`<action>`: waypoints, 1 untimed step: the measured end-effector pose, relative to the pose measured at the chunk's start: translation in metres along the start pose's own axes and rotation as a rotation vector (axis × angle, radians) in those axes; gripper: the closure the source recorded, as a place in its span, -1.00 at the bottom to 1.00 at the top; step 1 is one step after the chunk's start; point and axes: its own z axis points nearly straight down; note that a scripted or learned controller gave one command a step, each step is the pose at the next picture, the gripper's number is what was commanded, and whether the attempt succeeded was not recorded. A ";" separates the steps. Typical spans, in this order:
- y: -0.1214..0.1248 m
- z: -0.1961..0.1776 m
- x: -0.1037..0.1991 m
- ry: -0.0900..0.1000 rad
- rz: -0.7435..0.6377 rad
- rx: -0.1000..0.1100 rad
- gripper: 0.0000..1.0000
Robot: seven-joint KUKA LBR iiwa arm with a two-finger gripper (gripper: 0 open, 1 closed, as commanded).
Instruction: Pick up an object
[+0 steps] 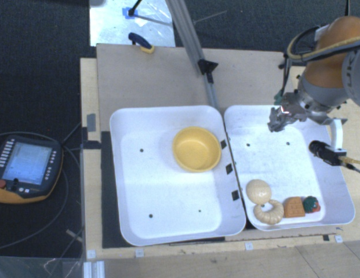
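The arm reaches in from the right, and its pincer (277,120) hangs over the upper part of the right bin (249,155), above bare white floor. From here I cannot tell whether the pincer is released or clenched; nothing can be seen caught in it.

The things it could pick up sit well apart from it. A yellow bowl (196,149) stands upright in the left bin (133,213), near the wall the two bins share. In the right bin's near corner lies a huddle: a pale egg-shaped thing (258,190), a cream ring (269,212) touching it just below, an orange block (294,207) beside the ring, and a small green and red piece (311,204) against the block. Packed so close, I'd judge they leave little room to close on one alone; the bowl stands freer.

A handheld control pad (26,167) rests left of the worktop (145,80); its lit screen is too small to read, and no other writing shows.
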 end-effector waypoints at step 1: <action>0.001 -0.053 0.000 0.000 0.000 0.000 1.00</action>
